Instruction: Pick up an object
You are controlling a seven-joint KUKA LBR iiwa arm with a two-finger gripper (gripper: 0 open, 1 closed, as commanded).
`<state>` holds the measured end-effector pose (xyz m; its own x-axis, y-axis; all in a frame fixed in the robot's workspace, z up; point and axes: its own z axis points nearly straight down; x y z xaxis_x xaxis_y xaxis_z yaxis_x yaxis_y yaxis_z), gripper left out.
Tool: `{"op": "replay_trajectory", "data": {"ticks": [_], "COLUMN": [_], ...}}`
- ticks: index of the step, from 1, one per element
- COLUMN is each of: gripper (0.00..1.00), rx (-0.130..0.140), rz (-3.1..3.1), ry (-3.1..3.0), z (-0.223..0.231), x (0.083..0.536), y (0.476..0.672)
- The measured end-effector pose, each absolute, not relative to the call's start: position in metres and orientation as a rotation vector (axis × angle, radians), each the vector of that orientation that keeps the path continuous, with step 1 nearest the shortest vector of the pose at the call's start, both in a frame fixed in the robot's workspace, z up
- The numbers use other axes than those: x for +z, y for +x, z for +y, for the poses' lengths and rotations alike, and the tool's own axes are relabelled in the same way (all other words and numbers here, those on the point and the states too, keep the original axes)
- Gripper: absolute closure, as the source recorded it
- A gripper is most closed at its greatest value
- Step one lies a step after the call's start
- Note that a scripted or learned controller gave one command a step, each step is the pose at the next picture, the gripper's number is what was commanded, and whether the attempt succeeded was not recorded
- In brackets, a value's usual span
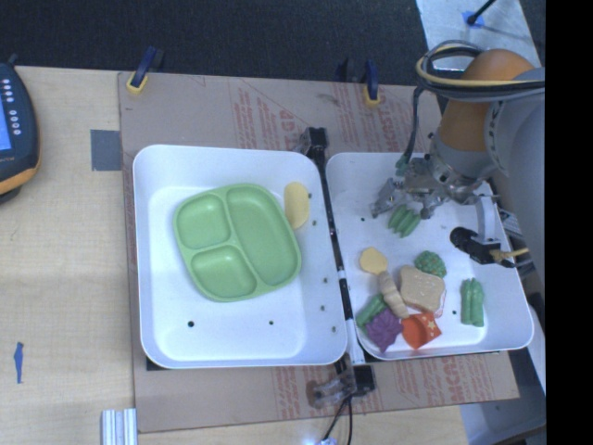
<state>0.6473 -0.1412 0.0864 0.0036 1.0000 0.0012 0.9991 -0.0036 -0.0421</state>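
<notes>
Gripper (408,204) over ridged green pod (404,220)

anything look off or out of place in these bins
One thing: a yellow food piece sits in the left bin against the green plate's rim, not in a compartment, apart from the other toy foods in the right bin. Nothing looks spilled or broken.

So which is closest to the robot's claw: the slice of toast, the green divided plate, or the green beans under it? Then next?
From the gripper:
1. Green beans, directly beneath it in the right bin.
2. Toast slice, lower in the same bin.
3. Green divided plate, over in the left bin.
</notes>
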Motion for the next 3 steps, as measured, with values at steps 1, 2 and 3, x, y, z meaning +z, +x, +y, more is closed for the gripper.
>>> {"op": "replay_trajectory", "data": {"ticks": [1, 2, 3], "gripper": [0.00, 1.00, 1.00], "rx": [0.040, 0.050, 0.007], "rz": [-2.193, -2.194, -2.221], "ry": [-2.204, -2.199, -2.215], "z": [-0.147, -0.149, -0.132], "x": [0.086, 0.096, 0.091], "y": [0.647, 0.646, 0.632]}}
